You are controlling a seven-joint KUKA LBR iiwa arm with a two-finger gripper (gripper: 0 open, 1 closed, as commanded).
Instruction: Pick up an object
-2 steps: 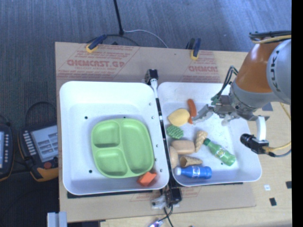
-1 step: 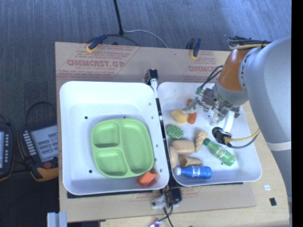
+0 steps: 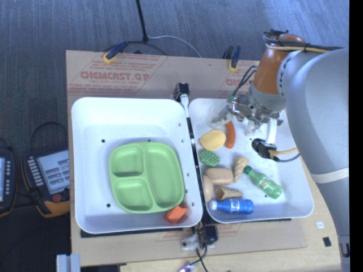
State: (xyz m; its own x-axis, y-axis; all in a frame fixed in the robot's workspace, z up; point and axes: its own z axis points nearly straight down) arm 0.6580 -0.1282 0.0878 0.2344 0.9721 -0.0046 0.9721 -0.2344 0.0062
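I read the bench from its left side. The left bin [image 3: 85, 152] carries a green divided plate [image 3: 147, 176] near its middle, and an orange block [image 3: 177, 213] sits at the bin's near edge, toward its right corner, just touching the plate's rim.

In the right bin [image 3: 295, 205], along its left edge, I see a yellow lemon-like piece [image 3: 212, 139], and a green ridged piece [image 3: 209, 158] just below it. An orange carrot-shaped piece [image 3: 229, 134] lies beside the yellow one, toward the far edge. Mid-bin there is a tan bread-like piece [image 3: 219, 176] and a small beige cone [image 3: 240, 165] next to it. At the near edge a blue bottle [image 3: 233, 207] lies on its side, with another tan piece [image 3: 227, 194] against it. A green bottle [image 3: 263, 183] lies tilted toward the right edge.

The gripper [image 3: 251, 113] hangs over the far part of the right bin, just right of the carrot piece. I cannot tell from here whether it is wide or narrow, and I see nothing held in it.
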